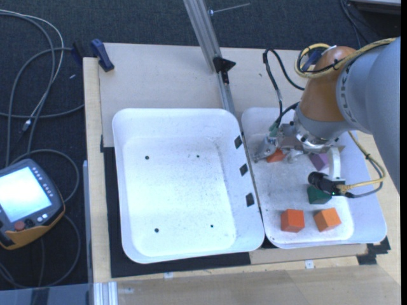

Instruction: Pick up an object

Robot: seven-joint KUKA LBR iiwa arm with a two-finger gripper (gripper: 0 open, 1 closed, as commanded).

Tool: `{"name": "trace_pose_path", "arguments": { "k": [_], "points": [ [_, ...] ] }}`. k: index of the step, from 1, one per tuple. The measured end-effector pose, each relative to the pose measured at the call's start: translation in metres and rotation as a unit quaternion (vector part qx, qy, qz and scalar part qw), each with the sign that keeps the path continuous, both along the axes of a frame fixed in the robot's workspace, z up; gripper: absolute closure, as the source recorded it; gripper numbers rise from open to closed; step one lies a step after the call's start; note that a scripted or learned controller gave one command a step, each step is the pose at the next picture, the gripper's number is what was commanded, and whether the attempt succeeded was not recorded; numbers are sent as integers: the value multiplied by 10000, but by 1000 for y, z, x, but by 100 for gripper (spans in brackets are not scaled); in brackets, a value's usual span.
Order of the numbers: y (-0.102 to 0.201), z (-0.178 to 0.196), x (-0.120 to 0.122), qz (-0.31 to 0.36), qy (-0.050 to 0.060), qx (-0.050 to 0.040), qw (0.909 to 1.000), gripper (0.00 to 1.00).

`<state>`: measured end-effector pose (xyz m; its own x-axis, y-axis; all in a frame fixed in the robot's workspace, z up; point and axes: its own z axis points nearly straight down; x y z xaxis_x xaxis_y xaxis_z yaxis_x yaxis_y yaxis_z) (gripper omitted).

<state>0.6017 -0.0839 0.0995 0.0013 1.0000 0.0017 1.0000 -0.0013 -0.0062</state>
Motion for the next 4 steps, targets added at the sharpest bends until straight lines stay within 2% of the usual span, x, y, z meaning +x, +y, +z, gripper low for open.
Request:
{"name": "trace_pose_path", "arguments": {
  "k": [1, 2, 3, 4],
  "points": [
    [-1, 1, 46, 16, -51, -10, 10000, 0],
    [-3, 0, 28, 4, -16, -6, 10000, 0],
    [-3, 11, 29, 12, -26, -6, 10000, 100],
    [89, 106, 48, 54, -81, 11, 10000, 100]
  ]
}}
